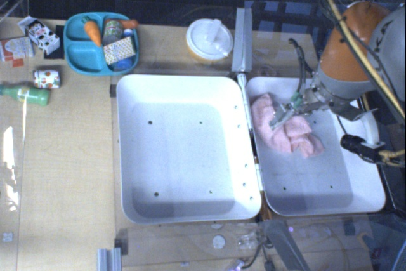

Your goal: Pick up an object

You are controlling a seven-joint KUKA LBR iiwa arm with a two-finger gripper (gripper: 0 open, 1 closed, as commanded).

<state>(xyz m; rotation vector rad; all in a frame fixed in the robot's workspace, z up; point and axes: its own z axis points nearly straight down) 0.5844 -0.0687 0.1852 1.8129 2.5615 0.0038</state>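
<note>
A crumpled pink cloth lies in the right white bin, against its left wall. My gripper reaches in from the right, below the orange band of the arm, and hangs low right over the cloth's middle. Its fingers point down-left and stand slightly apart, their tips at or just above the fabric. No part of the cloth is lifted between them.
The left white bin sits beside the right one. On the bench behind are a blue divided tray with small items, a white lidded cup, a green bottle and small packets at far left.
</note>
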